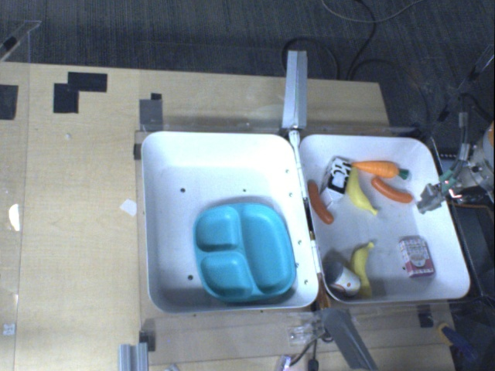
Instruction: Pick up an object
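Note:
The right bin (433,284) holds several items. An orange carrot (377,168) lies at the back, with an orange-red sausage (392,190) just in front of it. A yellow banana (360,194) leans against a black-and-white carton (336,178). A red sausage (320,202) lies along the bin's left wall. A second banana (361,265) and a grey rounded object (339,275) sit at the front left, and a small red box (415,255) at the front right. My gripper (431,198) hangs over the bin's right side, just right of the orange-red sausage and apart from it.
The left bin (166,207) contains a blue divided plate (244,250). A metal post (295,91) stands behind the wall where the two bins meet. The arm (472,180) enters from the right edge, with cables behind it.

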`<act>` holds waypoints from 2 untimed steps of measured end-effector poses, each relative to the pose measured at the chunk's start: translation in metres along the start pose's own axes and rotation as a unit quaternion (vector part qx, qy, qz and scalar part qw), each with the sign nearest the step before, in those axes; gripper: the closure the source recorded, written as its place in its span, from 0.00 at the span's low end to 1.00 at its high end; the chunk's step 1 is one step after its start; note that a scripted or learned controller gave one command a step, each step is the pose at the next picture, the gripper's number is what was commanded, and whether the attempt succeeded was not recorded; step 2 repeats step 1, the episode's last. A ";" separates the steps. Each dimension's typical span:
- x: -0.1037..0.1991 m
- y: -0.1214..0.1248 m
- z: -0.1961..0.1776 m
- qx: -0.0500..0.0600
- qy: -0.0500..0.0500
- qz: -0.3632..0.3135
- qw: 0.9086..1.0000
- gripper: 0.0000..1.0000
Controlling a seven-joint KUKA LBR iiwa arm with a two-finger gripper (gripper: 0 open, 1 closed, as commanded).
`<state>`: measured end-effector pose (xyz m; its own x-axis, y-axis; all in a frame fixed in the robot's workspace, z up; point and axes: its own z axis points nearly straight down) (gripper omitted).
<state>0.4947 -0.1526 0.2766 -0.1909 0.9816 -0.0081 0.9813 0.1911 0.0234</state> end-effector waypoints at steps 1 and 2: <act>0.000 0.003 -0.011 -0.003 -0.001 -0.002 1.000 1.00; 0.000 0.003 -0.011 -0.003 -0.001 -0.002 1.000 1.00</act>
